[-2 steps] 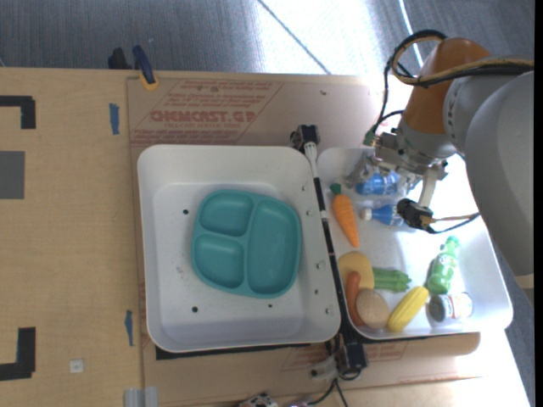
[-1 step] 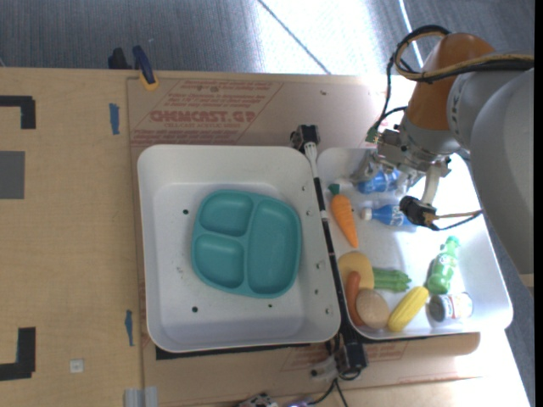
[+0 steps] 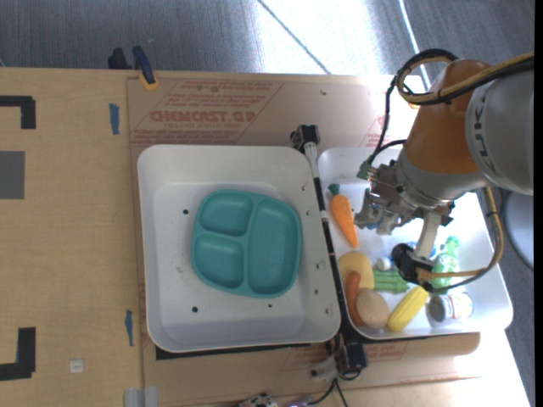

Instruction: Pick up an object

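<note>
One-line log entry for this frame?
gripper: over right bin, beside carrot | grasp: unconfirmed | left bin: teal divided plate

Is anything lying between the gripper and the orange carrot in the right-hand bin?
Nothing visible does. The gripper is just to the view's right of the carrot in the right-hand bin, with only bare white floor showing between them.
</note>
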`<action>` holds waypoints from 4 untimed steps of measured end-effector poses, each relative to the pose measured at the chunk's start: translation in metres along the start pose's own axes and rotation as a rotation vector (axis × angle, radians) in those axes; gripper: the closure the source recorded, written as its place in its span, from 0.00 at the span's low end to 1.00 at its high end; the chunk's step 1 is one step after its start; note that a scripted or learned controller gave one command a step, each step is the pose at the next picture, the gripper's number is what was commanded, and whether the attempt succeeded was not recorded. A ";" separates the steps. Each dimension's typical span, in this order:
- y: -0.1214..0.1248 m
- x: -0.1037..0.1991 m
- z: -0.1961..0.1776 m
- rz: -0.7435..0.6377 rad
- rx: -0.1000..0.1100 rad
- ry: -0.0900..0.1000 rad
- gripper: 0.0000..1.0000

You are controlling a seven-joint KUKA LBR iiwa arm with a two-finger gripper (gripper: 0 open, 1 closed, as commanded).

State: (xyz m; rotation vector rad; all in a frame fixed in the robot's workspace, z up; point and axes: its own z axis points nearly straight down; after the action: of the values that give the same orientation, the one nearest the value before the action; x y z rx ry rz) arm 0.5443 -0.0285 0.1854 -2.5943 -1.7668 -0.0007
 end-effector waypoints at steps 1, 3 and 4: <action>0.013 -0.081 -0.020 -0.273 -0.002 -0.002 1.00; 0.035 -0.105 0.066 -0.661 0.002 -0.001 1.00; 0.036 -0.105 0.065 -0.662 -0.002 -0.002 0.00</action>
State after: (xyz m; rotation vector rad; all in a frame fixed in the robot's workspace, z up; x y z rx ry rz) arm 0.5394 -0.1396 0.1202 -1.8816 -2.5161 -0.0009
